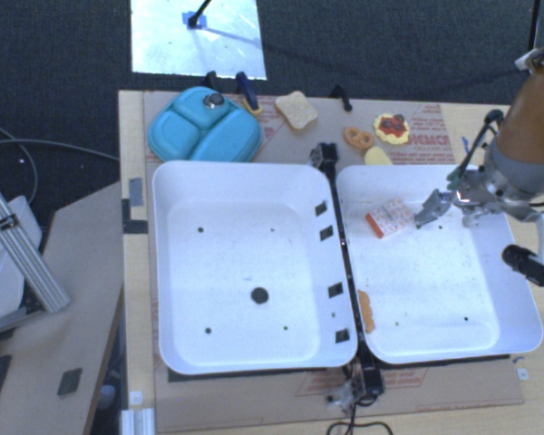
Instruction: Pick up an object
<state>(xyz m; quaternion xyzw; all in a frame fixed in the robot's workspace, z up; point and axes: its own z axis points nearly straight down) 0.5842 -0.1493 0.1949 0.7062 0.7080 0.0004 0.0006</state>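
Observation:
In the right bin [490, 324] a small red and white packet [387, 217] lies flat near the back left. An orange, finger-shaped piece [365, 311] rests against that bin's left wall. A small dark round object [259, 294] sits on the floor of the left bin [186, 243]. My gripper [450, 212] hangs over the back of the right bin, just right of the packet and apart from it. Its fingers are spread open with nothing between them.
Behind the bins lie a blue lidded dish [204, 127], a toy bread slice [296, 110], a pretzel [357, 137], a small pizza-like toy [392, 127] and a yellow piece [377, 157]. Black clips [331, 234] line the seam between the bins.

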